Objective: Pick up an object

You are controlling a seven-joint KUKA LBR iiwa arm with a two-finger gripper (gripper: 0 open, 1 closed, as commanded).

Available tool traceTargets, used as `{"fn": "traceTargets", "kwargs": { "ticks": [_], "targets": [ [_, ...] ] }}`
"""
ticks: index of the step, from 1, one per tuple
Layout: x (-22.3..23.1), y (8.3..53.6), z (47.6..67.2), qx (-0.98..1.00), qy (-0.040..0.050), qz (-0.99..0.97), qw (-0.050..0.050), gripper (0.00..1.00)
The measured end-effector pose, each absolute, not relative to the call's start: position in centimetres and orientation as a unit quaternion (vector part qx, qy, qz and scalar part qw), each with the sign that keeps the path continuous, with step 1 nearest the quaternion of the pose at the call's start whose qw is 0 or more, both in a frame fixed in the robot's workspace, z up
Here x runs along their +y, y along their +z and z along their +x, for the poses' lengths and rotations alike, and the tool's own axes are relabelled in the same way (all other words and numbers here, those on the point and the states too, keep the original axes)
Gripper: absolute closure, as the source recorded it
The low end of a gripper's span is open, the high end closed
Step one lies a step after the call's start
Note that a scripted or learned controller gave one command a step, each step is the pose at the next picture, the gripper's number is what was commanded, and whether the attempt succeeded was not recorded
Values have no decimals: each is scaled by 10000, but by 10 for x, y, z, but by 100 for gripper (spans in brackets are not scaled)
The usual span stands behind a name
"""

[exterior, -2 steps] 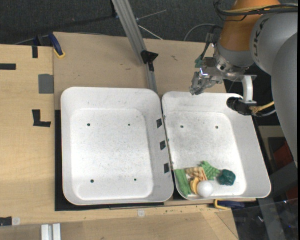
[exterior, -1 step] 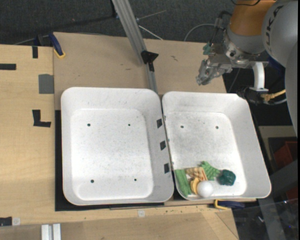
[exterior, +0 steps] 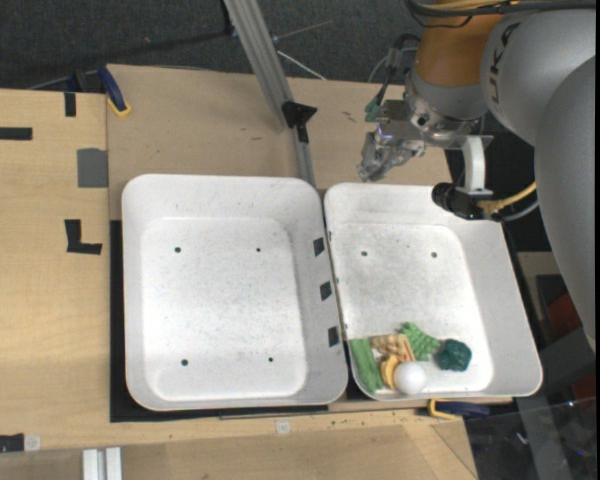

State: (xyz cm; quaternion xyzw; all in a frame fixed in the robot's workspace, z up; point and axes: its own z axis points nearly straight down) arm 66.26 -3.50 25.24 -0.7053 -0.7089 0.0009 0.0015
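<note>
Toys (exterior: 410, 361) cluster at the right bin's (exterior: 480, 268) six o'clock: light, small; the ball (exterior: 411, 377) looks slippery. Gripper (exterior: 378, 160) state: cannot tell.

We're looking at a robotics lab bench: plywood top (exterior: 200, 118) marked with black tape pieces (exterior: 75, 236), two white bins (exterior: 225, 193) butted side by side, an aluminium mast (exterior: 265, 53) clamped behind them, dark carpet (exterior: 100, 13) beyond, and an industrial arm (exterior: 500, 38) with loose cabling (exterior: 510, 203).
</note>
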Motion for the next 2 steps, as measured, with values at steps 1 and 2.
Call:
{"fn": "traceTargets", "kwargs": {
  "ticks": [1,2],
  "targets": [
    [28,241,650,-7095,10,-7047,17,100],
    [79,243,639,-7096,6,-7046,17,100]
  ]
}}
